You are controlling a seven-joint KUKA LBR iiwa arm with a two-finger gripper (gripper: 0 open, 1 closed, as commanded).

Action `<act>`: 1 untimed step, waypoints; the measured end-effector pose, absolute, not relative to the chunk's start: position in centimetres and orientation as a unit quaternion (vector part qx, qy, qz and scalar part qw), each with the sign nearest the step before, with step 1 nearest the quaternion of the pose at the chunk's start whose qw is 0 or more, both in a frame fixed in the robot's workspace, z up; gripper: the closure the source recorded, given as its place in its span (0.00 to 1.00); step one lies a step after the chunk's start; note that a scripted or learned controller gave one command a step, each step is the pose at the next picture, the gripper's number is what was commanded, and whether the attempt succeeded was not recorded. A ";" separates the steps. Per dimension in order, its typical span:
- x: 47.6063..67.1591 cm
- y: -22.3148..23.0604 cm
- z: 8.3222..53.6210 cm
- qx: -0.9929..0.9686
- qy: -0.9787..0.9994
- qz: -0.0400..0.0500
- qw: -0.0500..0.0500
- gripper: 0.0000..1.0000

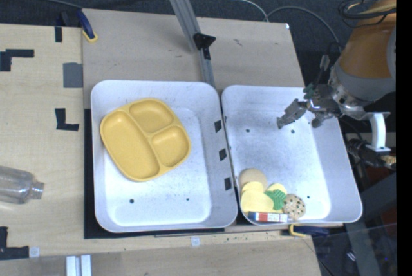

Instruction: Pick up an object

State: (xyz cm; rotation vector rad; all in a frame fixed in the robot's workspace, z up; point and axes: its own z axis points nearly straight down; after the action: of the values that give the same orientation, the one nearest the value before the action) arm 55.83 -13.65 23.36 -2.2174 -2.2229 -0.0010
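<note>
Your gripper hung above the upper part of the right bin, its fingers apart with nothing between them. The small pile of food toys sat well below it, crowded against that bin's near wall. Descending there, you risked catching the wall or pinching two pieces together.

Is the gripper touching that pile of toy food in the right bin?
Apart. In the camera view the gripper sits near the right bin's far end, with bare bin floor between it and the toy food at the near end.
</note>
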 end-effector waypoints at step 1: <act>55.9 -13.5 24.3 -0.705 -0.709 -0.001 0.002 1.00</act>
State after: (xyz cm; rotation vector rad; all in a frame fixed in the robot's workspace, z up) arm 55.87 -13.52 24.33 -2.2136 -2.2246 -0.0027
